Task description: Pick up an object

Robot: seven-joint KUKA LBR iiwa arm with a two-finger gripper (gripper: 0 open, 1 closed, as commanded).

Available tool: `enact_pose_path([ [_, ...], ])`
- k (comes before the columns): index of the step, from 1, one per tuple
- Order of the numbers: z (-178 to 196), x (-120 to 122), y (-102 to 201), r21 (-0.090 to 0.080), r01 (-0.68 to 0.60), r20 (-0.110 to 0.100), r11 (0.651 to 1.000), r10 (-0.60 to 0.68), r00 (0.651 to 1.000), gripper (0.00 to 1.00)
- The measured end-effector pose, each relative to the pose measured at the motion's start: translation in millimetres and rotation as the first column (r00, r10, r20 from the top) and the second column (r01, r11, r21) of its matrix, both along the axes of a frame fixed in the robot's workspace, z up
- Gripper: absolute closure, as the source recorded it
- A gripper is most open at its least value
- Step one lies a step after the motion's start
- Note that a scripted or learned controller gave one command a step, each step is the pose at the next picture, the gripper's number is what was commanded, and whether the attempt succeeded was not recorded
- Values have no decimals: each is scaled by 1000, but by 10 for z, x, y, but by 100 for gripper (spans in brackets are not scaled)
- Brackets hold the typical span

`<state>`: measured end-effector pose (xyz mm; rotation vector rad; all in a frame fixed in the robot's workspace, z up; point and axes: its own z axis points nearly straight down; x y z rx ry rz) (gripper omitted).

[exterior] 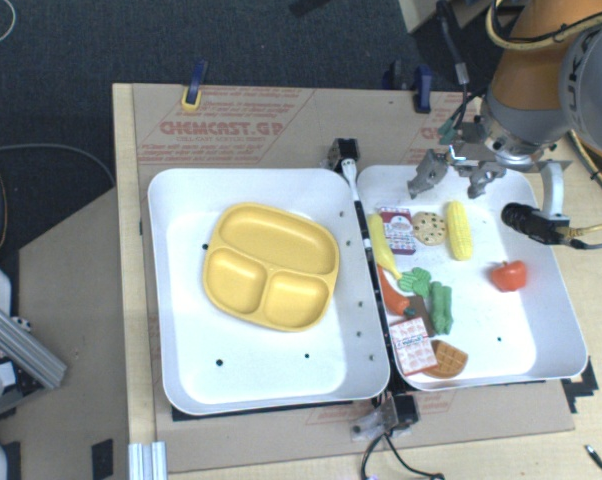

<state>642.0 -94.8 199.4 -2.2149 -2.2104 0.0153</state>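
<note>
My gripper (pixel 453 176) hangs over the far end of the right bin (pixel 551 318), open, with nothing between its fingers (pixel 426 176). Just in front of it lie a yellow corn cob (pixel 459 230), a chocolate-chip cookie (pixel 430 228) and a red-and-white snack packet (pixel 397 230). A red tomato (pixel 509 275) sits alone toward the right of the bin. Along the bin's left wall are a yellow banana (pixel 383 246), an orange carrot (pixel 392 296), green vegetables (pixel 433 298), a second packet (pixel 411 346) and a brown waffle (pixel 447 360).
The left bin (pixel 181 348) holds a yellow three-part tray (pixel 271 266). Black clamps (pixel 343 154) sit where the two bins meet. A black fitting with a cable (pixel 533 222) juts out beside the wrist over the right bin's far right corner.
</note>
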Motion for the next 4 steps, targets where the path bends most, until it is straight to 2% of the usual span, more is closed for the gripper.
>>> enact_pose_path([
  [1, 96, 28, 2, -2, -2, 15, 1000, 3, 1000, 0],
  [2, -440, 124, -9, -1, -4, 11, 1000, 4, 1000, 0],
  [3, -945, 20, 31, -1, -2, 9, 1000, 2, 1000, 0],
  [4, -1090, 51, 31, -1, -2, 20, 1000, 2, 1000, 0],
])
